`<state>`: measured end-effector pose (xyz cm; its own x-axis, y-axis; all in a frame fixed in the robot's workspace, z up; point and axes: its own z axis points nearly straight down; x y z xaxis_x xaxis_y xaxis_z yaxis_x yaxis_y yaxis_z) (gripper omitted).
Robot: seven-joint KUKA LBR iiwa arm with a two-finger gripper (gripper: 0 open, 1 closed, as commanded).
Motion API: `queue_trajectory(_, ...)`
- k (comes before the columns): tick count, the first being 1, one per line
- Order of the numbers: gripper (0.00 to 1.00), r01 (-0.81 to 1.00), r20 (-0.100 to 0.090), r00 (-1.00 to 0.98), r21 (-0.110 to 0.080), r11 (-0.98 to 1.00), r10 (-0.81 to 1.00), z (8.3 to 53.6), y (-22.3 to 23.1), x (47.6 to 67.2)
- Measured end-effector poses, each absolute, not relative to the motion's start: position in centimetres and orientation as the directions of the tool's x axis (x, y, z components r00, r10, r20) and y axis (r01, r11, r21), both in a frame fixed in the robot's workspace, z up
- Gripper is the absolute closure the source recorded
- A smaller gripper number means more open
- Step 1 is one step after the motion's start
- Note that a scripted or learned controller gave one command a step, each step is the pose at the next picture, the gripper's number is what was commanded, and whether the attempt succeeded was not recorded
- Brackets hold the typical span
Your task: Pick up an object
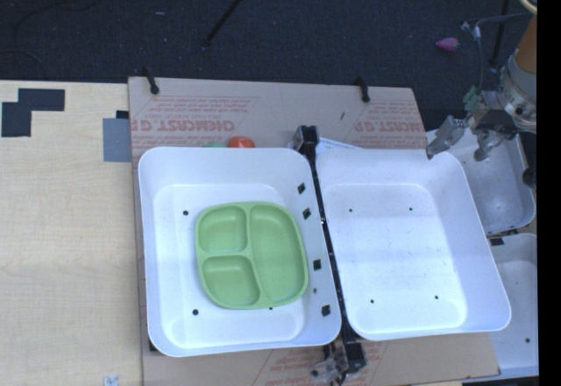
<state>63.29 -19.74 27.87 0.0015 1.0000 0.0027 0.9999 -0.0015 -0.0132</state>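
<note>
A light green plate (252, 254) with three compartments lies flat in the left bin (166, 200), a little right of its middle. My gripper (461, 146) hangs at the far right corner of the right bin (412, 305), just over its rim. Its two grey fingers (441, 139) stand apart and open, with nothing between them. The arm's orange band (529, 42) is at the right edge of the view. The gripper is well away from the plate, across the divider between the bins.
A small red-orange object (240, 143) and a bit of green (213, 145) peek out behind the left bin's far rim, on the cardboard (263, 112). A black hinge strip (317, 235) runs between the bins. Another white tray (508, 200) sits to the right.
</note>
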Motion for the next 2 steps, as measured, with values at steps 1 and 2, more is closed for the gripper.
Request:
queue_trajectory(1,0.00,1.000,0.000,0.000,-0.001,0.000,1.000,28.6,-19.7,63.5)
queue_trajectory(2,0.00,1.000,0.001,0.000,-0.006,0.000,1.000,23.7,-20.4,63.9)
